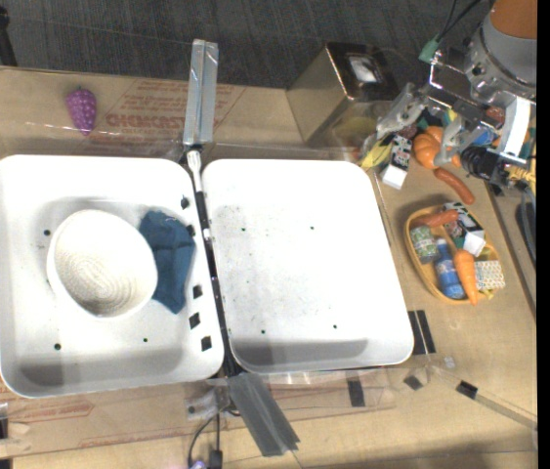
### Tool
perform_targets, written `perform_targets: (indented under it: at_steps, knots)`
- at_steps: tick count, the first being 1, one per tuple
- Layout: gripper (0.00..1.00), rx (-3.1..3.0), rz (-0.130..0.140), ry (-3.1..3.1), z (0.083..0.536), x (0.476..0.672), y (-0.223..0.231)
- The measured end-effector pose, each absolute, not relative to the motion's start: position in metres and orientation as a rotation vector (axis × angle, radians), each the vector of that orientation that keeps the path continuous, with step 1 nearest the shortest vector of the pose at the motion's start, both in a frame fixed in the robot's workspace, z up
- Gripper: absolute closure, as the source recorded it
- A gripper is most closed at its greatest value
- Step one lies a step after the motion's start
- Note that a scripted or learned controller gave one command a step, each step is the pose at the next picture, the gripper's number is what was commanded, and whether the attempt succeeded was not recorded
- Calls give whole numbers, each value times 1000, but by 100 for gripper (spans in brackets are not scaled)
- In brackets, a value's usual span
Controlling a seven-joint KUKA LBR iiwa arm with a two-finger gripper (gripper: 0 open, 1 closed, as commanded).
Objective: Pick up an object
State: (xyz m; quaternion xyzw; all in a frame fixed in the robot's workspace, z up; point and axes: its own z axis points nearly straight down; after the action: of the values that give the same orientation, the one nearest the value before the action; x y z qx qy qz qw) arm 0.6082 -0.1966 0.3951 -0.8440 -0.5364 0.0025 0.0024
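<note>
In the left bin (21,360) a white woven dome-shaped object (104,262) lies left of centre. A crumpled blue cloth (169,254) rests against its right side. The right bin (372,330) sits beside it. My gripper (413,110) hangs off the bins, past the right bin's far right corner, over a clutter of small toys. The grey wrist and orange band (517,3) rise behind it at the top right. The gripper stands far from the white object and the cloth, and I see nothing from the bins in it.
A yellow basket (413,233) of small toys stands on the bench right of the right bin. Loose orange toys (433,149) and a brown box (348,81) lie near the gripper. A purple object (82,108) sits behind the left bin. A metal post (199,96) stands between the bins.
</note>
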Motion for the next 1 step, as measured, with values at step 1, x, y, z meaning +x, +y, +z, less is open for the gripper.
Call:
perform_targets:
  at_steps: [1]
  knots:
    - [0, -2799, 3, -1425, 442, 657, -194]
